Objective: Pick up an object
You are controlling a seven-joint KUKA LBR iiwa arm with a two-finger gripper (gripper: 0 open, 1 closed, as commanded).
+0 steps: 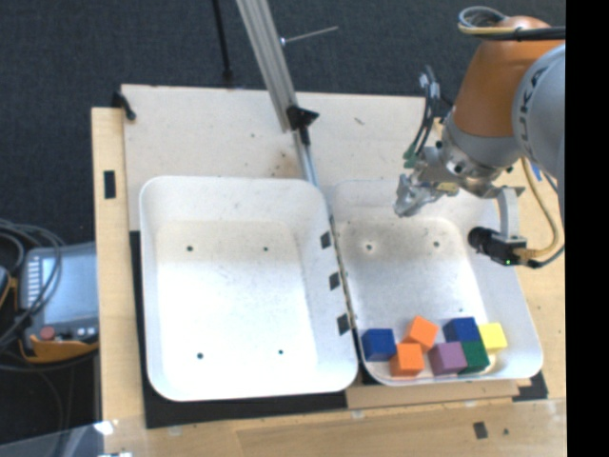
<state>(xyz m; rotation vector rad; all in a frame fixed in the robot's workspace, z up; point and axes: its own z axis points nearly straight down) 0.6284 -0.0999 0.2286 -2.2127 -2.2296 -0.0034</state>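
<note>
The arm [504, 84] reaches in from the right, and its claw [411, 201] hangs over the far edge of the right bin [400, 255], well apart from the blocks. I cannot tell whether the claw is open or closed.

The blocks lie crowded together at the near edge of the right bin: a blue block [379, 343], two orange blocks [422, 331] [408, 358], a purple block [447, 357], a dark blue block [461, 329], a green block [477, 354] and a yellow block [493, 336] nearest the near right corner.

The left bin [238, 284] stands just beside the right one on the counter [190, 122].
</note>
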